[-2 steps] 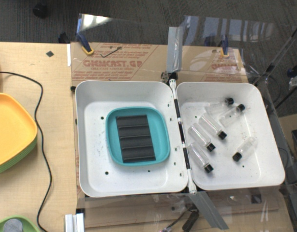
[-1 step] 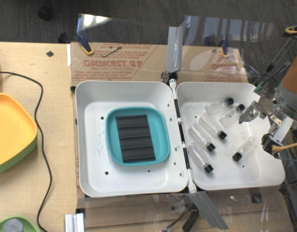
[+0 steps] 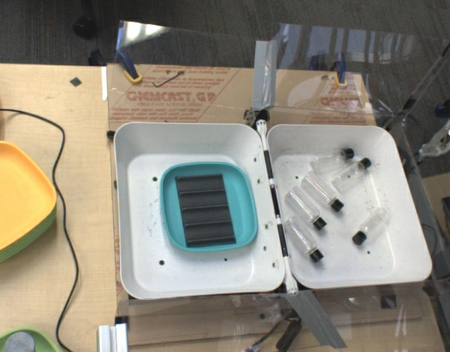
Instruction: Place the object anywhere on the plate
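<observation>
The tubes lie in the right bin, slanting; the plate sits left, in the other bin.

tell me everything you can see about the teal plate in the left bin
The teal plate is a rounded-square dish with a raised rim, plastic by its look. It lies flat, slightly skewed, near the middle of the left bin, resting on the bin's white floor. A dark ribbed rectangular block lies on it, covering most of its well.

cardboard sheet behind bins | red print, partly legible, reads roughly "GEMCAST"
</observation>
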Robot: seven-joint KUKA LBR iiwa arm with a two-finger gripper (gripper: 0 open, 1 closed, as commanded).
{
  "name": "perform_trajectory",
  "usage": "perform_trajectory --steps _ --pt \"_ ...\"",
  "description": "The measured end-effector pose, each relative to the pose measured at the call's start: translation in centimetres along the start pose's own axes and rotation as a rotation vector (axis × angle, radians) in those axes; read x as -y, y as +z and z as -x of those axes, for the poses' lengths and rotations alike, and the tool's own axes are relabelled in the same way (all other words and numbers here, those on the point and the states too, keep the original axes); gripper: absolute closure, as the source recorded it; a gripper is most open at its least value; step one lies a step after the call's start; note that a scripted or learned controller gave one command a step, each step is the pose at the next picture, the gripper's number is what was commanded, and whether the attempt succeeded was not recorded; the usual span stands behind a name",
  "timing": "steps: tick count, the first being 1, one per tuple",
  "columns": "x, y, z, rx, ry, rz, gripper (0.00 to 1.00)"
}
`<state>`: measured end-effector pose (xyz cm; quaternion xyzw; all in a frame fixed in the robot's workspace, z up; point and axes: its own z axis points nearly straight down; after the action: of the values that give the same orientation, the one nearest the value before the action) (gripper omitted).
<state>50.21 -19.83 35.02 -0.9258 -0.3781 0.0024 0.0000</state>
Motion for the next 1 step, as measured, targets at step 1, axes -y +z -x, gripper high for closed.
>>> perform_trajectory --steps 1 --pt "-4.68 -8.74 -2.83 0.0 0.132 -0.001 0.0"
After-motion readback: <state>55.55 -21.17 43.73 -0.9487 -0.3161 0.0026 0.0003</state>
